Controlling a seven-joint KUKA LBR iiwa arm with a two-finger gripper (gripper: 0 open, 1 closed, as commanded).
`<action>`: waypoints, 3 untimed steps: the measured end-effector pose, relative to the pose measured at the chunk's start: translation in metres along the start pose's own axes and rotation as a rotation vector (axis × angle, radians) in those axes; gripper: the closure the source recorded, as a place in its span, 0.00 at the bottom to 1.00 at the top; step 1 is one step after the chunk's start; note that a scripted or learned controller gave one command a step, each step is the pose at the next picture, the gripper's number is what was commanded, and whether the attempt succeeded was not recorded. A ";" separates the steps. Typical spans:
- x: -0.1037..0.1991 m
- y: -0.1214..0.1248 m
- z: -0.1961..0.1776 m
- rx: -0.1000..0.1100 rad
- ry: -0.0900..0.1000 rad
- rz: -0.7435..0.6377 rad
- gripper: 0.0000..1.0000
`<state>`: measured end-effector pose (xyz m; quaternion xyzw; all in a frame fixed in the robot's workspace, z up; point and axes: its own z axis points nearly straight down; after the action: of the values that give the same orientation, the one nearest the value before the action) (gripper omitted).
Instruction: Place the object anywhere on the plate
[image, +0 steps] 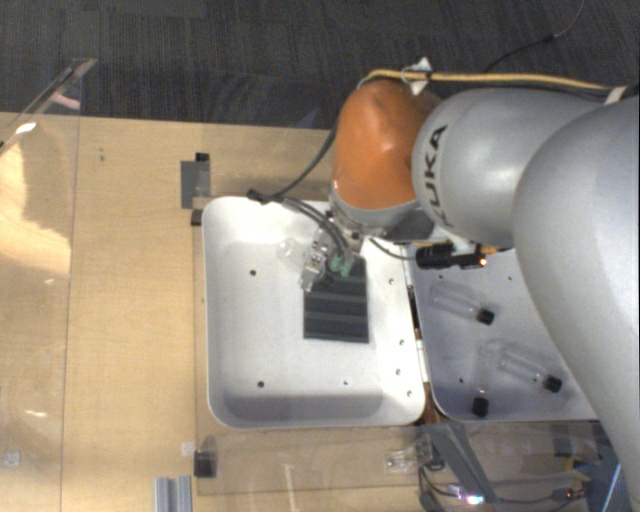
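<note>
My gripper (337, 306) hangs over the middle of the left white bin (250, 390). From above it reads as a dark ribbed block below the orange wrist band (375, 150). A small clear, glassy object (296, 252) shows just up and left of the gripper, beside the grey cables and a green fitting (346, 266). I cannot tell whether it lies on the bin floor or is attached to the wrist. Nothing is visible under the gripper, since its body hides the bin floor there. I cannot make out a plate apart from the white bin floor.
The right bin (450, 400) holds clear tubes with black caps (466, 305) (522, 368) and a loose black cap (479, 406). The big grey arm covers much of that bin. Black brackets (200, 178) (205, 462) stand at the left bin's corners on the wooden bench.
</note>
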<state>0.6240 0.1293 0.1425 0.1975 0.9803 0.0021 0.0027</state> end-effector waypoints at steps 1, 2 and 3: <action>-0.007 0.071 0.011 -0.001 -0.001 -0.105 1.00; 0.001 0.098 0.040 0.000 -0.010 -0.441 1.00; -0.003 0.115 -0.088 -0.004 -0.007 -0.454 1.00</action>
<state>0.6708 0.2341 0.2308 -0.0281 0.9996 0.0027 0.0068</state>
